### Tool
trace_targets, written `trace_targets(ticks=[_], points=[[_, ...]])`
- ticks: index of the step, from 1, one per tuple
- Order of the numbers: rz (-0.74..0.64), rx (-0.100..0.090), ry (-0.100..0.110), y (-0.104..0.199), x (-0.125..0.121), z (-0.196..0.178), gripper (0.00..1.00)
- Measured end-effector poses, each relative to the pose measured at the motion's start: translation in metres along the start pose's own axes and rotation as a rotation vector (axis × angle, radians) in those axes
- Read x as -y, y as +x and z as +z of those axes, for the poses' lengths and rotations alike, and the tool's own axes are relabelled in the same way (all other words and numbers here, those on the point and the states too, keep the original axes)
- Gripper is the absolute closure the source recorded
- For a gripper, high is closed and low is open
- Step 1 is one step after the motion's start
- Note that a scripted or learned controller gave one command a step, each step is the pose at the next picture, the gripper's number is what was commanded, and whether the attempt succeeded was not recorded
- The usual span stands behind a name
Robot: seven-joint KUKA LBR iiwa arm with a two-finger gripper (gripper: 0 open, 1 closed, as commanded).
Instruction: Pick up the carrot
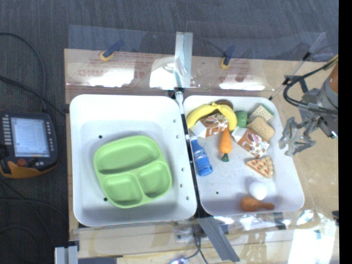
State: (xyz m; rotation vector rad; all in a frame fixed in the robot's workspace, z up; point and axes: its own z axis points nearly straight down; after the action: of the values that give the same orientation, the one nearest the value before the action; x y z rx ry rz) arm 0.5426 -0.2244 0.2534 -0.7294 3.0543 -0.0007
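Gripper hangs at the right side of the scene, just outside the right wall of the right-hand shallow white bin, over the bare worktop; its metal fingers point down and look spread, with nothing between them. Grey arm enters from the right edge with black cables looping beside it. Small orange carrot with a green tip lies inside the right bin, near its middle top, roughly upright in the view, well apart from the gripper. Just left of the carrot sits a blue bottle-shaped toy close to the divider between the bins. Above the carrot: a yellow banana, touching a small brown-and-white carton. Right of the carrot: a white-and-red printed packet, a tan bread slice, and below those a triangular pizza slice. Nearer the front wall: a white egg and an orange-brown drumstick-shaped piece, close together. Left-hand white bin holds a light green three-compartment plastic tray. A handheld control pendant with a lit screen rests on the floor at far left.
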Motion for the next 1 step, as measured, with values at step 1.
trace_targets(ticks=[1], points=[[-0.256, 0.002, 0.0, 0.0187, -0.0114, -0.0343, 1.0]])
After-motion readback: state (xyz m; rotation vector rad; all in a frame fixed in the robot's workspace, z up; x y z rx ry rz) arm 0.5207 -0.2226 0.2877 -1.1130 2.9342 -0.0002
